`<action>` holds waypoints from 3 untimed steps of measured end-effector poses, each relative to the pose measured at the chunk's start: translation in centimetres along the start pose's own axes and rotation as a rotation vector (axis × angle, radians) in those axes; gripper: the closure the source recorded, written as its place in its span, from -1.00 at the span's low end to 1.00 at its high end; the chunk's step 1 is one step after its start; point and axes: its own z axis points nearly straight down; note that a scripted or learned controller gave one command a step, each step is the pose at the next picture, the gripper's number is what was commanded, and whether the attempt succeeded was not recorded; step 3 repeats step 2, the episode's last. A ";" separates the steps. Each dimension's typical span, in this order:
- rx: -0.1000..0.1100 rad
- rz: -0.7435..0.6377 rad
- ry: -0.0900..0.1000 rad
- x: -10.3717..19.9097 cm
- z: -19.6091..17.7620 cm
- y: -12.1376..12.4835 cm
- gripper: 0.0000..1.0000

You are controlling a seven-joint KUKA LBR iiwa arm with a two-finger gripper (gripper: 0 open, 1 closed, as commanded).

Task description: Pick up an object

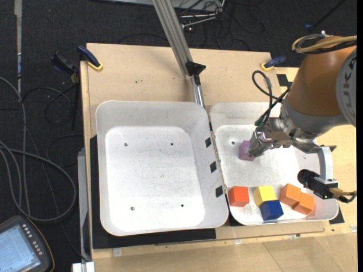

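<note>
A grey-and-orange KUKA arm (323, 89) reaches in from the right of the frame and hangs its gripper (258, 147) low over the right-hand bin (227, 135), just above a small purple block (246, 151) near that bin's middle. The tool touches or nearly touches the block's right side, but its body covers the tips, so whether the fingers stand apart, together or clamped on the block cannot be told from this angle. The block appears to sit on the bin floor, so the pick looks begun rather than finished: the approach is made, while a sure grasp and the lift remain (many such tries fail).

Counted, the right-hand bin holds six blocks. Besides the purple one, five lie in a row along its lower edge: an orange block (239, 195) at the left, a yellow block (264, 194) beside it, a blue block (271, 209) just below the yellow, and two more orange blocks (298, 198) touching at the right. The left-hand bin (108, 152) lies alongside, two bins in all on the wooden bench (142, 72).
</note>
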 end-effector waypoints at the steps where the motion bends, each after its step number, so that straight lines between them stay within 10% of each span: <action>1: 0.001 0.000 -0.001 5.0 0.0 2.1 1.00; 3: 0.002 0.000 0.000 10.6 -0.1 2.2 1.00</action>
